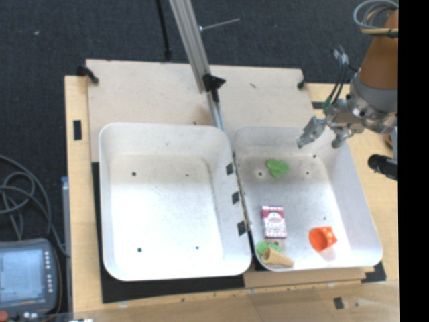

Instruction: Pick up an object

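**Pincer Poised Over the Right Bin, Nothing Yet Lifted**

Nearest the camera, at the front rim of the right bin (365, 243), a tan cone-shaped piece (277, 256) lay on its side with its long axis running left to right, the pointed end seeming to face right and slightly forward; a scrap of green showed just behind its wide end. Just beside it to the right, an orange cup-like object (322, 238) rested tilted, but which way its mouth faced could not be told. Behind the cone, a small red-and-white box (274, 221) lay flat, its long axis running front to back, roughly parallel to the divide between the bins. Farther back, near the middle of the bin floor, a green lump (277, 168) sat alone, too rounded to show any clear direction.

The left bin (117, 180) stood alongside on the bench (154, 89).

At the far right corner, the pincer (326, 134) hung above the bin's back edge, its fingers spread apart with nothing between them. It was well apart from every object, the green lump being the closest.

Judged from this, the task had barely begun: no object was chosen by contact, gripped, or raised. Approach, closing, and lift all remained.
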Controlling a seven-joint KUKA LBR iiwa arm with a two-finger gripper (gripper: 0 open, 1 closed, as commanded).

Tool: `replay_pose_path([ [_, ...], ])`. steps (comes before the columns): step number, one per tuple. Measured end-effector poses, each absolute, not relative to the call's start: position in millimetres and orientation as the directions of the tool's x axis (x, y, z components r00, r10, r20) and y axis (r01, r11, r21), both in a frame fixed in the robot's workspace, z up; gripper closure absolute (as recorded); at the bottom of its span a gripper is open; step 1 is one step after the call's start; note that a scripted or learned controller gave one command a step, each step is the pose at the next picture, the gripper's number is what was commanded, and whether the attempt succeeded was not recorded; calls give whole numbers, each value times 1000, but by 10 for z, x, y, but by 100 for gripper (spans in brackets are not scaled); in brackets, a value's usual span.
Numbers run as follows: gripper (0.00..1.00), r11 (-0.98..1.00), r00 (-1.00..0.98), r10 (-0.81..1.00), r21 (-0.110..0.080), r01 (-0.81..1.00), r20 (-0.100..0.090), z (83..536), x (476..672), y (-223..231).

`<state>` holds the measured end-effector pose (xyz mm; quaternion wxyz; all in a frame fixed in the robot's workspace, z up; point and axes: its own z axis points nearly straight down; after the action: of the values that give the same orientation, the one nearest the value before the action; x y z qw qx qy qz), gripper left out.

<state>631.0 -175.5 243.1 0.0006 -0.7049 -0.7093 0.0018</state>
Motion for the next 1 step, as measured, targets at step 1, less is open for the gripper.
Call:
replay_pose_path([
  [1, 0, -1, 1, 1000, -4, 1000, -2, 1814, 6315, -1822],
])
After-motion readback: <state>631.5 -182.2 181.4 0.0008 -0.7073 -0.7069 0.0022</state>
